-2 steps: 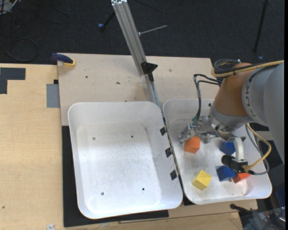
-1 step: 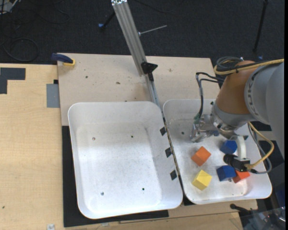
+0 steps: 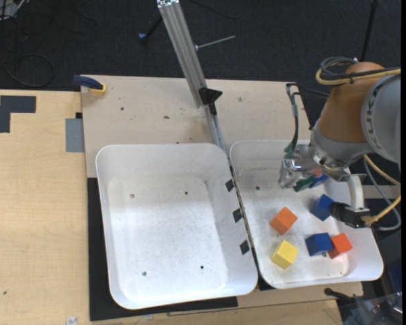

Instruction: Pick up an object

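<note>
Jaws' state can't be told, gripper (image 3: 299, 175) low near the right bin's (image 3: 257, 156) back edge, nothing visibly lifted, blocks (image 3: 283, 220) toward its front edge — pick undone.

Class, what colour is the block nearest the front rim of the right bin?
Yellow, clearest in the camera view, in the right bin.

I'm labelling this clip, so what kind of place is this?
Likely a robotics lab test bench: a robot arm reaches over two white bins, coloured blocks lie in one, and loose cables run across the dark floor.
</note>
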{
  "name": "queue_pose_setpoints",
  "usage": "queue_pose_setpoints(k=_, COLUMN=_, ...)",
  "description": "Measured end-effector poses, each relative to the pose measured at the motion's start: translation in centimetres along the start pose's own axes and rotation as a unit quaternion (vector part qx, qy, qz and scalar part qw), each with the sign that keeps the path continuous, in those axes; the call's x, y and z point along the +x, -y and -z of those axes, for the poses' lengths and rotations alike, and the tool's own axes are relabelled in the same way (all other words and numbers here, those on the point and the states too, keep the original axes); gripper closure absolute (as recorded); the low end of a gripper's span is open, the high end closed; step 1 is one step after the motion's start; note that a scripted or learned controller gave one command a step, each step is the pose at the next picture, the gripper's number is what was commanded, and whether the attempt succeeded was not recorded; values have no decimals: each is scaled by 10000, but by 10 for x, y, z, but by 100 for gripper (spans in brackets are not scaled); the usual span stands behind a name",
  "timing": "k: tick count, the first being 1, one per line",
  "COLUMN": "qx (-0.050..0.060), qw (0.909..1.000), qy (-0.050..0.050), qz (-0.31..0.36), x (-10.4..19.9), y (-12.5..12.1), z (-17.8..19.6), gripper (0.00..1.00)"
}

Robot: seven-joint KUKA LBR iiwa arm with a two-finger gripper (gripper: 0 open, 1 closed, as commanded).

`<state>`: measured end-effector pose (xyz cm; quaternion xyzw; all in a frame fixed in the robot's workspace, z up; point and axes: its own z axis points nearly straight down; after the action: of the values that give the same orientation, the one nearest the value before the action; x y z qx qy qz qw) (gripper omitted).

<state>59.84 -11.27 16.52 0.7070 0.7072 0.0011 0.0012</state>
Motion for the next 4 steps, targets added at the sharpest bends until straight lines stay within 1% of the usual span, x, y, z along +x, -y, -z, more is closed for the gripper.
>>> queue_pose_setpoints(k=1, qx=6, qw=10000, qy=1, qz=-8, x=-5, y=0, z=43, gripper=100)
queue_pose_setpoints(k=2, qx=-3, qw=10000, qy=3, qz=1, x=-7, y=-1, z=96, gripper=100)
queue_pose_setpoints(k=3, qx=36, qw=10000, qy=-13, qz=15, x=41, y=4, z=84, gripper=100)
queue_pose_setpoints(k=4, qx=27, qw=10000, qy=-13, qz=22, x=99, y=-9, z=84, gripper=100)
